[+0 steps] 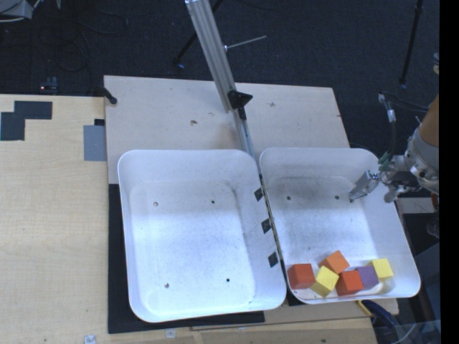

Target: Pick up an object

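A grey robot arm reaches in from the right, its gripper hovering at the far right edge of the right-hand white bin. Whether the gripper is open or closed cannot be made out from here, and nothing is visibly held in it.

The things to pick from lie well apart from the gripper, bunched in the near corner of that same bin. They are small blocks, touching or nearly touching: a red block, an orange block, a yellow block, a second red-orange block, a purple block and another yellow block. From the gripper, the cluster lies toward the viewer and slightly left, so the next move probably needs travel along the bin's right side, then a descent.

The left-hand white bin sits just beside it.
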`<state>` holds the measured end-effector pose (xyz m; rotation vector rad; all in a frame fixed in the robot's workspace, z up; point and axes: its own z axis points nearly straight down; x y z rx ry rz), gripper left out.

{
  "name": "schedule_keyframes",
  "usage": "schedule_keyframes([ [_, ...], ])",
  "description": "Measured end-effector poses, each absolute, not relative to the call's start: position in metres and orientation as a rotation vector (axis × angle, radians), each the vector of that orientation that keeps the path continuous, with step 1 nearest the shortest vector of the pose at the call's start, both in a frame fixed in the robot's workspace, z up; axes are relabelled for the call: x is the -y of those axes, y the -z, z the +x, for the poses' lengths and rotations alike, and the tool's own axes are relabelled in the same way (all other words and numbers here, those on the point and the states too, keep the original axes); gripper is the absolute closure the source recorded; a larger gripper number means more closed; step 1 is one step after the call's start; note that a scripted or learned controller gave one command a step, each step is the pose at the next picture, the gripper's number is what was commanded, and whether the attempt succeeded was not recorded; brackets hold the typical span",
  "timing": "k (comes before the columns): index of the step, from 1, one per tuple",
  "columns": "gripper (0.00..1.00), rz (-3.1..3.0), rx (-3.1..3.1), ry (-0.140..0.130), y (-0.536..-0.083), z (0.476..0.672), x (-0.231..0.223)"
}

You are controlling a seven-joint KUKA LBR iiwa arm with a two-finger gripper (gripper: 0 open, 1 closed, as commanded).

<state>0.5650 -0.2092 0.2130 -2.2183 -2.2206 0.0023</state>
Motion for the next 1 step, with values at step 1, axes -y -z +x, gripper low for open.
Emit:
schedule_keyframes([
  [1,0.00,-2.219,2.218,-0.004,-0.2041,0.5564,0.2090],
])
